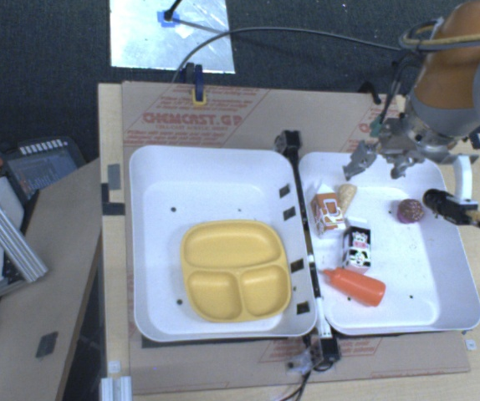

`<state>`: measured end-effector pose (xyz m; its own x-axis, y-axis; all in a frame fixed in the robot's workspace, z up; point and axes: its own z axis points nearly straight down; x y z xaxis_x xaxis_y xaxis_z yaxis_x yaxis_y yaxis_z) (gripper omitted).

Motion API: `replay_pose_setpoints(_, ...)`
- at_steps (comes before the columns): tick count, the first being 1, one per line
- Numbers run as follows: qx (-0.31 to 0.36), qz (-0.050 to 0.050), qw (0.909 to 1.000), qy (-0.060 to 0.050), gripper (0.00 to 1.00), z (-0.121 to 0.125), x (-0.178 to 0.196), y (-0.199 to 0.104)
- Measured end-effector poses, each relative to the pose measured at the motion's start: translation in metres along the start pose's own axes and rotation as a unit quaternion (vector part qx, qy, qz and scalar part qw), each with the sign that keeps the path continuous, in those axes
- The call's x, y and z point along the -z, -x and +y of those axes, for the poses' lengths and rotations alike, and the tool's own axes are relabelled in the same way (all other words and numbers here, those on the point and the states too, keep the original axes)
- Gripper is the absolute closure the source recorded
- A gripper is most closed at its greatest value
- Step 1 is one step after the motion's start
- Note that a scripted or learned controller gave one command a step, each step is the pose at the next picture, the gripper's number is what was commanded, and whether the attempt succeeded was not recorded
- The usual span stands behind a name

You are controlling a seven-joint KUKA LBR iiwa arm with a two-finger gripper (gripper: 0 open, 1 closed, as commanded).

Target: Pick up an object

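Over the right bin (453,307) the pincer (380,162) hangs spread wide, holding nothing. Nothing lifted yet: orange carrot (359,286), black-and-white carton (358,248), orange carton (329,212), purple ball (410,210) all lie on the bin floor. Yellow divided tray (234,268) sits in the left bin. Descent, grasp and lift remain

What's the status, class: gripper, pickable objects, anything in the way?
Gripper open, holding nothing, above right bin's far edge. Orange carton, cow-print box, carrot, purple ball lie loose. Nothing blocks them.
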<state>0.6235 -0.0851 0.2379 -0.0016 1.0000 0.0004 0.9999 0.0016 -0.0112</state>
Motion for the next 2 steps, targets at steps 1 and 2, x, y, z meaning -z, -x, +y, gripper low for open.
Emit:
replay_pose_setpoints(1,0.001,0.000,1.0000,0.006,0.00,0.002,0.008,0.000)
replay_pose_setpoints(2,0.000,0.000,1.0000,0.005,0.00,0.007,-0.034,-0.001)
